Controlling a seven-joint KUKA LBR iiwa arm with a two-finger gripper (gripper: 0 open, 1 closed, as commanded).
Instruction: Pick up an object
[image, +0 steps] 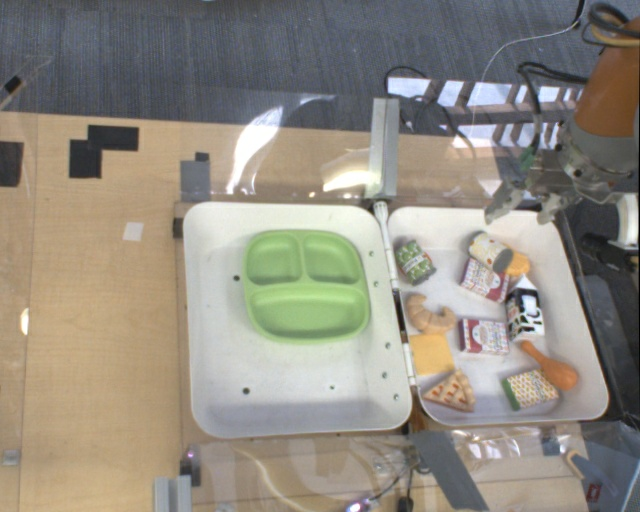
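My pincer (523, 204), prongs apart and seemingly empty, hovers at the right bin's (590, 400) far edge, the carton (488, 264) just nearer.

Right bin held loose toy food items lying flat: small green packet (413, 261) at upper left, tan croissant (430, 316) below it, yellow cheese square (432, 353), pizza slice (450, 391) at lower left. Red-and-white carton (485, 279), black-and-white milk carton (524, 311), orange carrot (550, 365) lay rightward.
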